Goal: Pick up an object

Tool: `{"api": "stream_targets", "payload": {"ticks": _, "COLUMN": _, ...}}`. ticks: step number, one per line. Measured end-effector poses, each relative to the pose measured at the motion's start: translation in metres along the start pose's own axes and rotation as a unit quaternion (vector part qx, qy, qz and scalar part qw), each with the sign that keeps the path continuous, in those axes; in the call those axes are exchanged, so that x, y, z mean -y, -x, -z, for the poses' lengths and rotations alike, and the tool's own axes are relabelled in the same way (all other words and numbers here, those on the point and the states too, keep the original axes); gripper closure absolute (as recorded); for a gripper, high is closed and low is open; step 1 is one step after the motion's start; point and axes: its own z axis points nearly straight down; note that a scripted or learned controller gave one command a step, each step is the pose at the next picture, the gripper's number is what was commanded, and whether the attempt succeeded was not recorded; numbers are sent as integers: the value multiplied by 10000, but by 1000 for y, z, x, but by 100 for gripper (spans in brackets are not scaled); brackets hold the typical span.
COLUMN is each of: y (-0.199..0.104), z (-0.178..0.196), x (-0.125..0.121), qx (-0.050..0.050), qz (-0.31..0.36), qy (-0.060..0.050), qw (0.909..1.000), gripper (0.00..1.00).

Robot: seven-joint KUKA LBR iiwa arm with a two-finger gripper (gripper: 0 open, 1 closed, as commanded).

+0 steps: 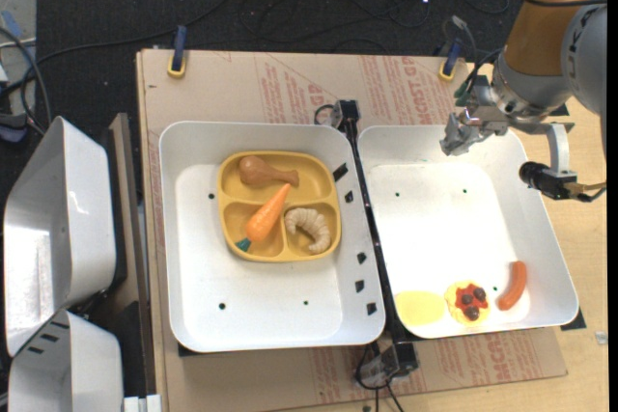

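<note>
Seen from above at a slant: arm (555, 24) entering from the upper right, grey, with the orange band bulging above the wrist, bent down and leftward toward the far rim of the right bin (541, 236). Gripper (456, 144) poised at that bin's upper edge, near its far left corner, pointing down and slightly left, hovering over bare white floor. Fingers too small and dark against the rim to judge; cannot tell how far apart, and nothing visible between them. Well apart from the gripper, along the near edge of the right bin: a sausage (512, 286) lying tilted at the right, just beside it a small tart with dark berries (470, 300), and left of that a flat yellow disc (421, 307). In the left bin (193, 256), a yellow divided plate (230, 207) set toward the far half, holding a chicken drumstick (267, 172) in the top compartment, a carrot (268, 213) lying aslant in the lower left compartment with its tip over the divider, and a pale shrimp (310, 227) curled in the lower right compartment. Under both bins, a brown board (290, 82) held by two yellow clamps at its far edge. At the far left, white tubs (53, 217) stacked beside the bench.
</note>
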Motion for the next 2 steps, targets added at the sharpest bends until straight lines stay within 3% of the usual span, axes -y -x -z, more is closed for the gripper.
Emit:
{"api": "stream_targets", "payload": {"ticks": 1, "y": 0, "z": 34, "x": -1, "qx": -1, "qz": -2, "qy": -7, "qw": 10000, "gripper": 100}}
{"api": "stream_targets", "payload": {"ticks": 2, "y": -53, "z": 45, "x": 10, "qx": -16, "qz": 17, "qy": -32, "qw": 10000, "gripper": 100}}
